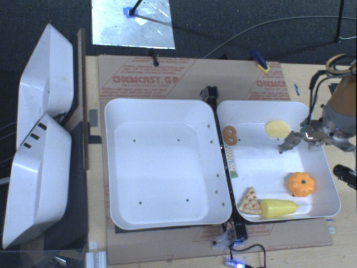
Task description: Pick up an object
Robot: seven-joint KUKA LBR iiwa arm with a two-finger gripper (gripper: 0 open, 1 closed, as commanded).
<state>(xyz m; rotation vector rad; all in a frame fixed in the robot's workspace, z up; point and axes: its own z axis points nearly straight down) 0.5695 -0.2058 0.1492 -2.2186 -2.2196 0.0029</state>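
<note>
While claw [291, 142] hovers beside yellow disc [277, 129], apparently nothing gripped.

Past my reach: cardboard sheet [167, 74] on the counter [92, 94], foil square [133, 14] above it, blue clip [260, 61] nearby.

The bench [184, 71] has a pale wooden top, and a sheet of brown cardboard [145, 78] with red printed letters lies on it. Around the bench the floor [234, 10] is covered with a dark carpet. On the carpet beyond the far edge of the bench lies a shiny square metal plate [133, 14] with a small piece of blue tape. Thin cables [262, 29] run over the carpet near the far right corner. At the left edge of the bench two white curved covers [39, 144] stand, one behind the other. The light is even and soft.
</note>
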